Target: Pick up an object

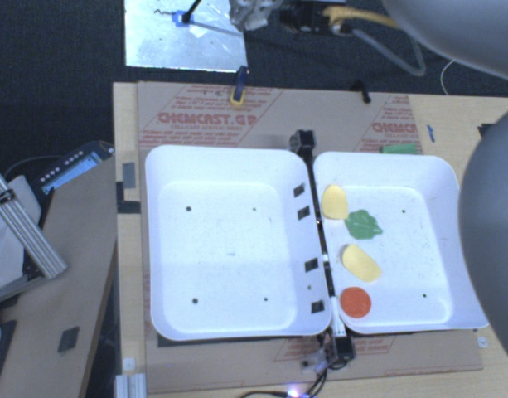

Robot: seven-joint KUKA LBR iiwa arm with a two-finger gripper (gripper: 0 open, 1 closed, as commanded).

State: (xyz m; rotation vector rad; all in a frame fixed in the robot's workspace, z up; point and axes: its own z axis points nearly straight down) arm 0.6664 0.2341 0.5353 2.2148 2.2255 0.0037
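Dark floor surrounds the bench; four small objects, two yellow pieces (335,201) (360,262), a green one (363,224) and an orange disc (355,302), lie along the right bin's (436,222) left side. The gripper (255,7) hangs at the far edge, nothing in it, its opening unclear. Descending beside the bin wall risks clipping it or nudging a flat piece aside.

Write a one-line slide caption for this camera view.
Gripper raised beyond the bins; right bin holds two yellow pieces, a green piece and an orange disc.
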